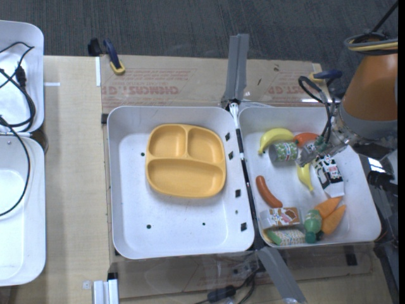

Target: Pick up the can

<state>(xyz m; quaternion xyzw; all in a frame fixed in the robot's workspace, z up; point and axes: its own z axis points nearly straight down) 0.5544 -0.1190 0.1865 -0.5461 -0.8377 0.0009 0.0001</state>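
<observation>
In the right bin point(373, 223), the can point(284, 152) lies on its side under a banana point(276, 137). Whether the gripper point(310, 154), just right of it, is open cannot be told. The can should be straddled across its body.

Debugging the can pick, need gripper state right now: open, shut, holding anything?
Gripper: cannot be told; it sits low in the right bin, just right of the can, which lies on its side by the banana.
</observation>
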